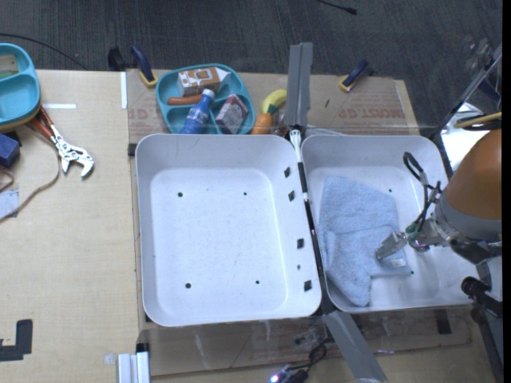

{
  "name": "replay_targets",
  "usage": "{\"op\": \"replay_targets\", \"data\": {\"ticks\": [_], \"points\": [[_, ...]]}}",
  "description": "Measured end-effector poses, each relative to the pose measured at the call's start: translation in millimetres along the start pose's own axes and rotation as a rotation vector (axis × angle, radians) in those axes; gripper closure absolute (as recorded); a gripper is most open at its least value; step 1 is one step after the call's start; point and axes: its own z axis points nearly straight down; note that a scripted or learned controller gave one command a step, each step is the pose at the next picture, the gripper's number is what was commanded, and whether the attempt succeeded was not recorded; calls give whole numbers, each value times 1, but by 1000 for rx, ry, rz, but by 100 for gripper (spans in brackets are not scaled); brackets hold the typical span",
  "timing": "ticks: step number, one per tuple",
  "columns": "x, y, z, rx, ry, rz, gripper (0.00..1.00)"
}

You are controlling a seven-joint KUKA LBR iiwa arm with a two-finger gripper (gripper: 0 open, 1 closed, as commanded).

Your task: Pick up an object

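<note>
Tan bench (72, 254) (white bins (215, 230))

Your bench (72, 246) carries two white bins side by side, the left bin (152, 238) and the right bin (351, 146). Behind them sits a teal tray (169, 106). At far left lie a wrench (70, 154) and another teal tray (28, 94).
</note>
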Motion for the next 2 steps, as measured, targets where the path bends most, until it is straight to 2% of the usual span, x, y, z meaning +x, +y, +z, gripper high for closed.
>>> {"op": "replay_targets", "data": {"ticks": [1,2], "points": [[9,-14,1,1,1,-122,0],[16,28,1,2,1,160,0]]}}
